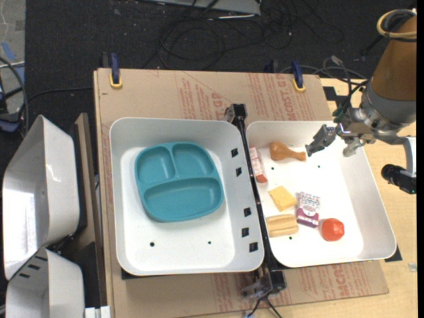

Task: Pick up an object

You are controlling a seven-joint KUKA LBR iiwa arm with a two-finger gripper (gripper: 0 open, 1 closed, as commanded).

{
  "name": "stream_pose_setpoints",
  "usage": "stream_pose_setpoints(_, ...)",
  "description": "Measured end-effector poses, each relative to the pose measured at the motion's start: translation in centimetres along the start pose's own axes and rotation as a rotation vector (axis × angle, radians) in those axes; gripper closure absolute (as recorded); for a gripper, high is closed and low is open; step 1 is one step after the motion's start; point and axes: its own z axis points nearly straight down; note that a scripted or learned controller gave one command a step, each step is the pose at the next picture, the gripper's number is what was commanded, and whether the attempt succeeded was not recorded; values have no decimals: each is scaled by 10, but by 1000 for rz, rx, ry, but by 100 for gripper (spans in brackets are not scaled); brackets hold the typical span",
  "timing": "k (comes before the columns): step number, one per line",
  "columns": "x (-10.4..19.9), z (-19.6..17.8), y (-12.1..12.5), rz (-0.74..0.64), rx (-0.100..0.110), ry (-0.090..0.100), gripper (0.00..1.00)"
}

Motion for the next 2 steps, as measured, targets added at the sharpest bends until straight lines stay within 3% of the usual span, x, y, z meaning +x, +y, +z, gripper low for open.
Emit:
stream_pose_setpoints(1, 1, 56, -11, 3, 6, 1, 0)
stream_pose_setpoints(2, 1, 116, -3, 2, 3, 1, 0)
